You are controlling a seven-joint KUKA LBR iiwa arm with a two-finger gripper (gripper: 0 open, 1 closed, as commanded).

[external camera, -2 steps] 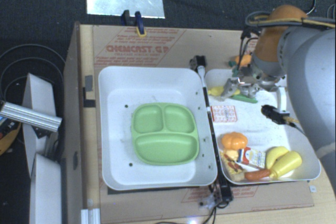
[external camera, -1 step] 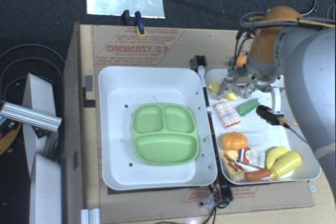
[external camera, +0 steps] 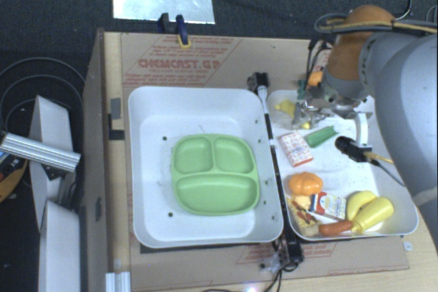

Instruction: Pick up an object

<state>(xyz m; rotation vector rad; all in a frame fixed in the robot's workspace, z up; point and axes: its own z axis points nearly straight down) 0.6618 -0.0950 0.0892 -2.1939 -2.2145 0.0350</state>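
My tool (external camera: 306, 117) sits low at 12 o'clock in the right bin (external camera: 345, 173), just at 3 o'clock of a small yellow toy (external camera: 286, 107). I cannot tell whether it is clenched or released. The toy looks like light, stiff, slick plastic, so I'd pinch it across its narrow middle.

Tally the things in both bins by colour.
Green: 2, divided tray, stick
Yellow: 3, small piece, long fruit, bottle
Orange: 1, round fruit
Red and white: 2, box, carton
Red: 1, sausage
Mixed: 1, food piece
Total: 10
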